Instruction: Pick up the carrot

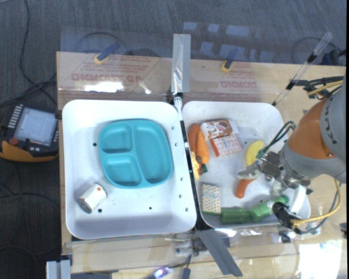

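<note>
- The carrot (pixel 198 146) lies in the right bin (pixel 266 110), against that bin's left wall, its green top toward the near edge.
- The gripper (pixel 251 173) sits low over the middle of the right bin (well apart from the carrot), and whether it is open or closed cannot be told from this angle.
- Just below the gripper lies a small orange-red piece (pixel 242 187); contact between them cannot be judged.
- A yellow item (pixel 254 151) rests just beyond the gripper, toward the bin's far right.
- A printed carton (pixel 220 135) lies beside the carrot, near the bin's far edge.
- 1 green vegetable (pixel 246 214) lies along the right bin's near edge, with a patterned packet (pixel 210 197) near its left end.
- The left bin (pixel 75 112) holds a blue 3-compartment plate (pixel 161 128) at its centre and a small white can (pixel 91 197) at its near left corner.
</note>
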Action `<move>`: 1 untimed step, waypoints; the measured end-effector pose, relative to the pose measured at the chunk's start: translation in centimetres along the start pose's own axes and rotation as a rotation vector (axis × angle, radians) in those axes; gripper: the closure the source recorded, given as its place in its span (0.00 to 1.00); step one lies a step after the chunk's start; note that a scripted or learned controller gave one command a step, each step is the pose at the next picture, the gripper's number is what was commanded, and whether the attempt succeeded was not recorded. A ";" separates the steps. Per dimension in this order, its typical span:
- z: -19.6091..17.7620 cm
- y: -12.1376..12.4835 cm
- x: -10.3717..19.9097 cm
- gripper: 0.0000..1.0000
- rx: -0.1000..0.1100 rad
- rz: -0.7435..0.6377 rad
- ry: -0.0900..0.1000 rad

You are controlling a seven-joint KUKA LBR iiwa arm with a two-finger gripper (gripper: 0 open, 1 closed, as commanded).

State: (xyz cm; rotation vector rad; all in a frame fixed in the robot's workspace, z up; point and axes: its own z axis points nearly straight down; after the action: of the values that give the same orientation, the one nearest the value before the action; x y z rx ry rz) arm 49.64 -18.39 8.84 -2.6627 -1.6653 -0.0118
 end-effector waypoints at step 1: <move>-4.3 -0.9 4.4 0.00 0.011 -0.073 -0.009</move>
State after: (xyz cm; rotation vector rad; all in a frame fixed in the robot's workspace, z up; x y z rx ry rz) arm 50.73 -14.05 13.20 -2.5971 -1.7585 0.0088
